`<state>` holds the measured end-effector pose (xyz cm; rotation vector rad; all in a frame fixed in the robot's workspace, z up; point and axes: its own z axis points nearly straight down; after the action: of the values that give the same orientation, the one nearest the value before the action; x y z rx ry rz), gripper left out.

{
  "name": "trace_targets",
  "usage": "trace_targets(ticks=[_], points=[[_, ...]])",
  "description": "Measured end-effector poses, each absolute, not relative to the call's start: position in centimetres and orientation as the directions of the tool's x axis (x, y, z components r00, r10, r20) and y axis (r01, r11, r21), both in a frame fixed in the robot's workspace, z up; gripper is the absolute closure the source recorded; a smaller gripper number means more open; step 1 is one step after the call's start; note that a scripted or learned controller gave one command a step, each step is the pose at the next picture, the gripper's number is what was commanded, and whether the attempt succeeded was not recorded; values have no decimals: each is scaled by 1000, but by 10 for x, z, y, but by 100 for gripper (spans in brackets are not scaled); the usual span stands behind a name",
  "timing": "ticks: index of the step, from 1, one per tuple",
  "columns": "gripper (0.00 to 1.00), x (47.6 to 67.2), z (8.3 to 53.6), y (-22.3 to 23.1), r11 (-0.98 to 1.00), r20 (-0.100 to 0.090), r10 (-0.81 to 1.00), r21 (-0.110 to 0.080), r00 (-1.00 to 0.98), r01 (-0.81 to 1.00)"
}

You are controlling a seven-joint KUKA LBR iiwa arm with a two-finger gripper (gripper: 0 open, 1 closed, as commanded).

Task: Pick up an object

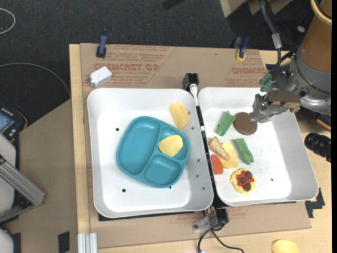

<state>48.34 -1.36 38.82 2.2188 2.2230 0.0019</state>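
Note:
My gripper (262,114) hangs over the upper part of the right bin (300,186), coming in from the right. A brown disc (244,124) lies just to its lower left, touching or nearly touching it. A green pod (225,123) lies left of the disc. Lower in this bin are a second green piece (244,150), a tan wedge (219,148) on a yellow piece (230,159), an orange-red piece (217,165) and a small round pizza toy (243,179).
The left bin (100,141) holds a teal divided plate (139,154) with a yellow lemon-like toy (170,145) on it, and another yellow piece (179,115) by the bin's right wall. A yellow object (284,245) lies off the bench at bottom right.

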Motion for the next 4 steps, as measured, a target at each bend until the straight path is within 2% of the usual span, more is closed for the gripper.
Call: trace_targets(ticks=[1,2,3,4], points=[[100,480,417,28,5,1,1000,6,-5,1000],[100,478,301,16,-3,-1,1000,-13,3,1000],[100,480,378,81,8,4,1000,9,-9,1000],[100,479,409,122,5,2,1000,5,-5,1000]])
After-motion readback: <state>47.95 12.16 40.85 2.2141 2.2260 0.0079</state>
